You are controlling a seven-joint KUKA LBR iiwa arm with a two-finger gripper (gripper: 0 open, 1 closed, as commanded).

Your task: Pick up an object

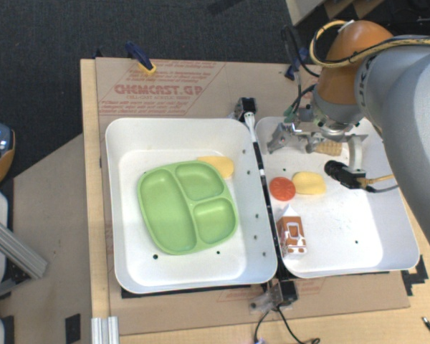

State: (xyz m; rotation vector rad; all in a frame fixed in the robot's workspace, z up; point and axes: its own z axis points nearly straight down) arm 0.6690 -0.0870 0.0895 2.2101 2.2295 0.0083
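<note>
In the right bin (pixel 358 253) a red round object (pixel 282 188) touches a yellow oval one (pixel 309 183) near the middle. An orange and white carton (pixel 292 235) lies closer to the front left corner. A small tan object (pixel 331 148) sits at the back of that bin, partly under the wrist. My gripper (pixel 295 136) hangs low over the bin's back left part, behind the red and yellow objects and just left of the tan one. Nothing shows between its parts.
The left bin (pixel 122 192) holds a green divided plate (pixel 188 206), with a pale yellow object (pixel 216 165) at its far right edge. A black divider (pixel 261 185) runs between the bins. The grey arm (pixel 401 99) covers the right bin's back right.
</note>
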